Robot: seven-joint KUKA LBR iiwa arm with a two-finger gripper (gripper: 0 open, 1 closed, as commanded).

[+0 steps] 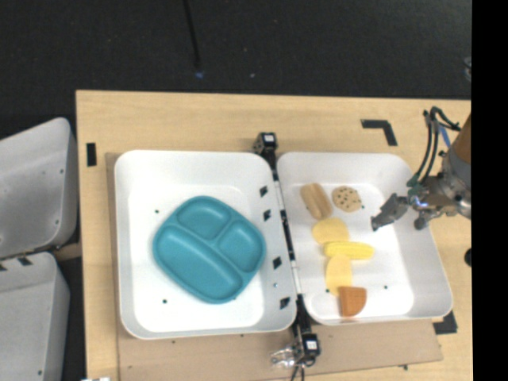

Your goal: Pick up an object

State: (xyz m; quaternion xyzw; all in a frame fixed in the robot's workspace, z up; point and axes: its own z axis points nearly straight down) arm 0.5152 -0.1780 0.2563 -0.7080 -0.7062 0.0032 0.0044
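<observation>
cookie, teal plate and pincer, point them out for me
cookie (346,198), camera view, middle of its speckled top
teal plate (208,248), camera view, ridge between its compartments
pincer (403,214), camera view, midway between its fingertips

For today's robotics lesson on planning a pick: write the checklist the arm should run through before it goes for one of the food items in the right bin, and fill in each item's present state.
1. Targets in view: ok. Cookie, brown roll, yellow pieces and orange piece lie in the right bin.
2. Hand over the right bin: ok, above its right part, beside the food.
3. Hand open: ok, fingers spread.
4. Hand free of any item: ok, nothing between the fingers.
5. Isolated target: ok for the cookie; not ok for the yellow pieces, which touch or overlap.
6. Hand height above the floor of the bin: cannot tell.
</observation>
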